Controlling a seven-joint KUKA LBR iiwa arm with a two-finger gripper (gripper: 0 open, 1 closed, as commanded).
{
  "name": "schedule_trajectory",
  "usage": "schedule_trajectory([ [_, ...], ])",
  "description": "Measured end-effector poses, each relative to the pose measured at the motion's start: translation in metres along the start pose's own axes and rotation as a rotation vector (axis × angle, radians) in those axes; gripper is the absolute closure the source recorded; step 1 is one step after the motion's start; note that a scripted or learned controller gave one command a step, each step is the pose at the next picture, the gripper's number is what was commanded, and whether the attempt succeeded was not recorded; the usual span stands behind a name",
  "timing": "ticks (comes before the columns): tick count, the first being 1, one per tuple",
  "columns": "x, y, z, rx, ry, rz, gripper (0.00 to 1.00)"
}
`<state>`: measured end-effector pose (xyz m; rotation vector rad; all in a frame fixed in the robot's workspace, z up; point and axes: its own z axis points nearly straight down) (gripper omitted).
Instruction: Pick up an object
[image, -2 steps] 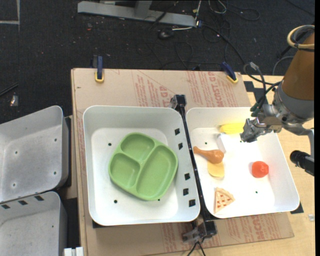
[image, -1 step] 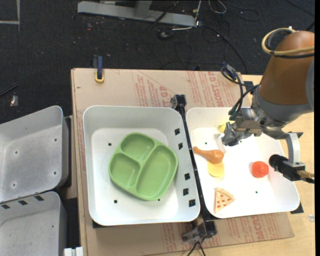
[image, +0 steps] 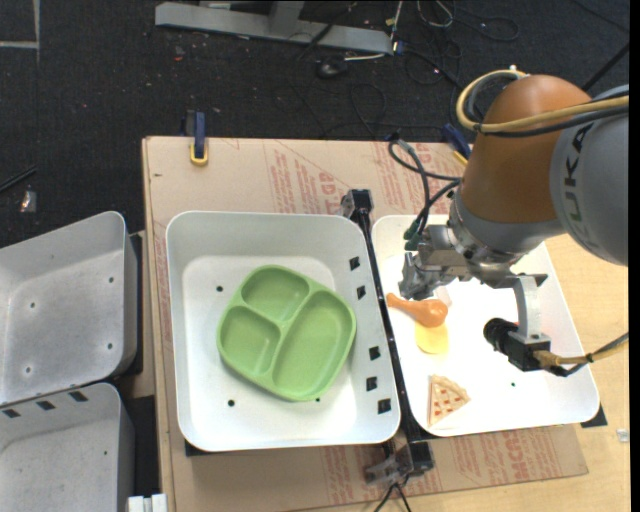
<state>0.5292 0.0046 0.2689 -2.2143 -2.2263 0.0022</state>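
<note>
Camera view, looking down at a slant: two white bins lie side by side; the left bin (image: 190, 300) holds a green divided plate (image: 287, 331), lying flat near its middle; the right bin (image: 570, 380) holds an orange spoon-like toy (image: 420, 309), a pale yellow block (image: 432, 338) just below it, and a pizza-slice toy (image: 446, 399) nearer the front rim; the gripper (image: 425, 283) hangs over the right bin's left part, just above the orange toy; whether its fingers are spread or pressed together I cannot tell; the grey arm (image: 560, 190) reaches in from the right.
</note>
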Motion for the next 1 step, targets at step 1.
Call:
schedule_trajectory([
  [1,0.0467,-0.0034,0.0229,0.001,0.001,-0.002,1.00],
])
